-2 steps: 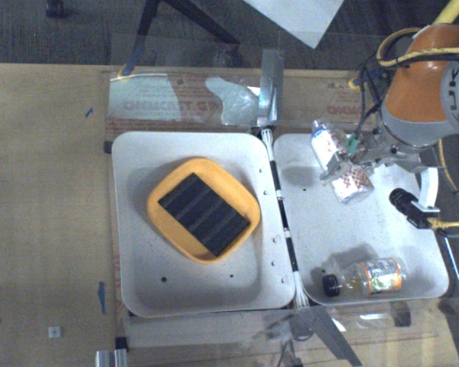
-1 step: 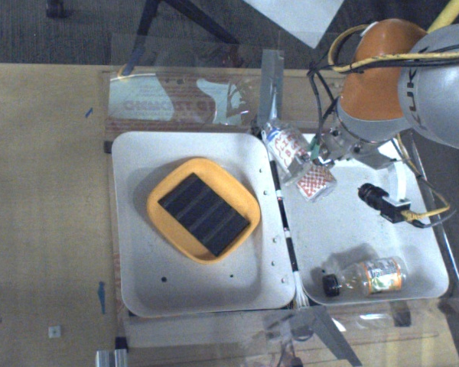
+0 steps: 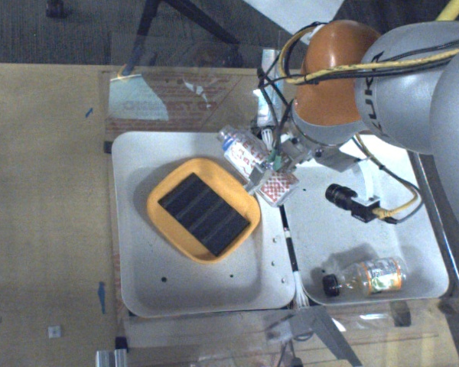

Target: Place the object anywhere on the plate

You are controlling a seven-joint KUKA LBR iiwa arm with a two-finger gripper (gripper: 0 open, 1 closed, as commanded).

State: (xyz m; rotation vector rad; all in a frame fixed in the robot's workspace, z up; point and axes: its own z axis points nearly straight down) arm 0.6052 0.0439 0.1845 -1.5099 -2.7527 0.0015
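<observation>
the claw (image 3: 269, 173) hangs over the divide between the 2 bins, pinching a small clear bottle (image 3: 242, 153) with a red-and-white label, writing unreadable. the bottle tilts just beyond the far right edge of the orange plate (image 3: 162, 222), which lies in the left bin (image 3: 138, 281) with bare floor around it. another bottle (image 3: 365, 276) lies in the right bin (image 3: 436, 281).

plate (image 3: 204, 219) in left bin (image 3: 138, 281), bottle (image 3: 365, 275) lying in right bin (image 3: 432, 281), small bottle (image 3: 241, 151) just behind plate

Wooden bench (image 3: 46, 205) bears two white bins (image 3: 138, 281) (image 3: 428, 281) side by side
</observation>
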